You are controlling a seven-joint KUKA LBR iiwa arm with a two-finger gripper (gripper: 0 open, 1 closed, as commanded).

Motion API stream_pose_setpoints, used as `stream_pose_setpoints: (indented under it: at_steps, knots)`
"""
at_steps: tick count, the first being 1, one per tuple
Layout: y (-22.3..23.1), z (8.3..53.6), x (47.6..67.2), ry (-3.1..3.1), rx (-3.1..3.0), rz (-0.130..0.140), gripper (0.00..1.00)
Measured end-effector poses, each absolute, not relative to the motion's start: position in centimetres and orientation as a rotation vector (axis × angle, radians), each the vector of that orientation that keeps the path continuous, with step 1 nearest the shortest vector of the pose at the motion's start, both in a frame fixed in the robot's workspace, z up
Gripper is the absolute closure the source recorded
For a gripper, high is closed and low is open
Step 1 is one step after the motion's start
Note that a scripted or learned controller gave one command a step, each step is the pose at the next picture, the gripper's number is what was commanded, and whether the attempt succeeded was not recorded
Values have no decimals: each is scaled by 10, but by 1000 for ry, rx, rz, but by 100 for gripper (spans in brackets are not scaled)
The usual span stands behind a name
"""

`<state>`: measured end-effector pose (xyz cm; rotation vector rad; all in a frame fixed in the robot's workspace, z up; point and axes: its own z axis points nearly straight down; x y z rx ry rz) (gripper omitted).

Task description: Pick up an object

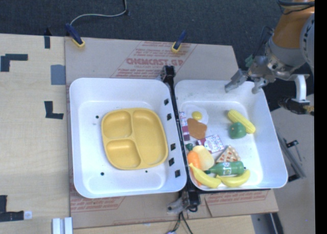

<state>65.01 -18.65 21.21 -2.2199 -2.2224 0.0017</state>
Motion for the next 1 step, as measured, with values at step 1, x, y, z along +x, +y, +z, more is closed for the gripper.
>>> stream_pose_setpoints:
  at_steps: [1]
  knots:
    - [-121, 86, 669, -2226, -2220, -2, 0]
